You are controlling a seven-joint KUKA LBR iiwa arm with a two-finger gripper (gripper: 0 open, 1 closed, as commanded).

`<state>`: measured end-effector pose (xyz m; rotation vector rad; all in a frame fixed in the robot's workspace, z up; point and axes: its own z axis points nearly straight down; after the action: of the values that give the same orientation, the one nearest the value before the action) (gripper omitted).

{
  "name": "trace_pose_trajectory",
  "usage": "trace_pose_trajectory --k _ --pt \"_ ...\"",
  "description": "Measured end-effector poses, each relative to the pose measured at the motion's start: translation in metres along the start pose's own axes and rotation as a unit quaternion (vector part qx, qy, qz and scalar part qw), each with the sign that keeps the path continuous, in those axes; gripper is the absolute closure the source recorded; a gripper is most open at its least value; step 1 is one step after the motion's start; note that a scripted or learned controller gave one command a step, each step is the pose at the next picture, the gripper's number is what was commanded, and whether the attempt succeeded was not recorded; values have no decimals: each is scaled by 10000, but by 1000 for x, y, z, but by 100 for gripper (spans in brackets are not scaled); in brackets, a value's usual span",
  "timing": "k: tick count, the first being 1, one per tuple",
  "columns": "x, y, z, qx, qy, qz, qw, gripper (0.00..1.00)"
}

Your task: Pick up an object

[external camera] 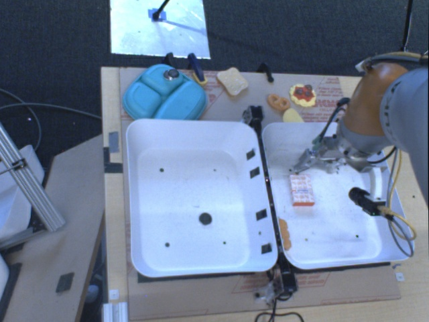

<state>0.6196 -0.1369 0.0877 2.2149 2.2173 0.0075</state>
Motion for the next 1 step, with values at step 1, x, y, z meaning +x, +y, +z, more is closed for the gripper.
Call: trace_pose_trajectory --k 1 --pt "53 52 2 5 10 -41 10000 0"
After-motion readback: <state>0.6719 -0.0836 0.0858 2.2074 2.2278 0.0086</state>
